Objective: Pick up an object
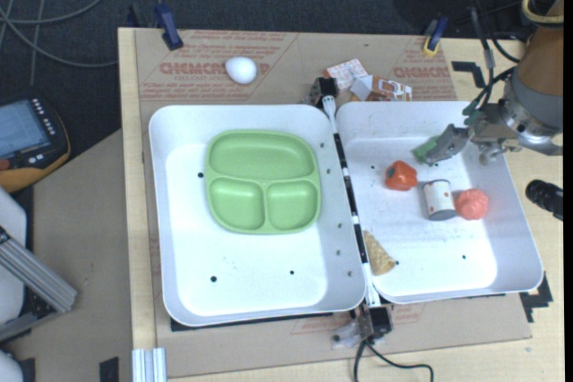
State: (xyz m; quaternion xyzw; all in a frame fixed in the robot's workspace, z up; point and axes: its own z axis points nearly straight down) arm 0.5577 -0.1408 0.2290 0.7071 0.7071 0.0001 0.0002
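Cardboard-covered benching is carrying two white bins; the right bin [501,268] is holding a small white can [438,199] with an orange-red pepper toy [401,175] just left and a pink-red lump [472,203] touching its right. The gripper [440,148] is hovering above the can, jaws indistinct, so I cannot tell their state. The can is appearing light, stiff and smooth, likely rolling, so gripping across its round body is looking advisable.

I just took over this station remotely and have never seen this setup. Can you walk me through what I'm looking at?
This is one camera fixed above a bench, looking down at a slant. The grey machine entering from the right is a robot arm; its grasping part, the end effector, hangs over the right bin. Nothing shows between its fingers.

Two shallow white bins sit side by side. The left bin holds a green divided plate. The right bin holds an orange-red pepper-like toy, a small grey-white can, a pinkish-red lump and a tan wedge by the inner rim. A white egg-shaped thing lies on the board behind the bins.
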